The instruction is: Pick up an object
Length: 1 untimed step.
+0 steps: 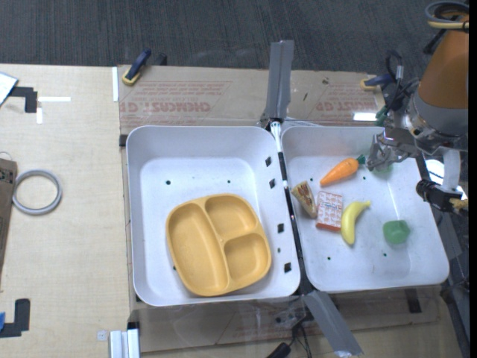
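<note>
1. Tape roll [35, 192]: grey ring lying flat on the pale wood bench [67, 274], far left, well apart from the bins.
2. Clamp [136, 66]: blue and yellow, at the far-left corner of a brown cardboard sheet [194, 99] with red print.
3. Left bin [141, 222]: shallow, white, smooth plastic, rounded corners. A yellow plate [218, 243] lies in its near half; matte, rounded, split into three compartments.
4. Grey bar [280, 77]: stands at the far end of the seam between the two bins.
5. Right bin [373, 274]: same white plastic, touching the left bin along the seam.
6. Wedge [304, 198]: brown, small, at the bin's left side, just beside the seam.
7. Packet [329, 209]: flat, rectangular, white with red print, just right of the wedge.
8. Carrot [340, 171]: orange, tapered, smooth, tilted, far of the packet, green top pointing right toward the gripper.
9. Banana [352, 220]: yellow, curved, glossy, touching the packet's right edge.
10. Green block [396, 232]: small, rounded, near-right part of the bin, apart from the banana.
11. Gripper [381, 157]: dark metal, low over the bin's far-right part, just right of the carrot's top. Finger spread: cannot tell; no object seen between them.
</note>
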{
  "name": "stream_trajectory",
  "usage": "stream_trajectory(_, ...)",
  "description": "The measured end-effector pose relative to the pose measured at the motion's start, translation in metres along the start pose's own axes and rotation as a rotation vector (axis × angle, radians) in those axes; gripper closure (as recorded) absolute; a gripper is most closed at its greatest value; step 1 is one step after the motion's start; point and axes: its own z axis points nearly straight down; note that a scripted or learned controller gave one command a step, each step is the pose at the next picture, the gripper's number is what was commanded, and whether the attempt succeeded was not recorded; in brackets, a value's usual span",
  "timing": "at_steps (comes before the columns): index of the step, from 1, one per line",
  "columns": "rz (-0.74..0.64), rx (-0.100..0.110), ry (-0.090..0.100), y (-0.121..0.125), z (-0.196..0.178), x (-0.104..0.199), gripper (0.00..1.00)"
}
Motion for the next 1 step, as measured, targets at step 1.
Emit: stream_trajectory(1, -0.069, 0.0, -0.001, -0.0054, -0.1316, -0.0099, 1.0)
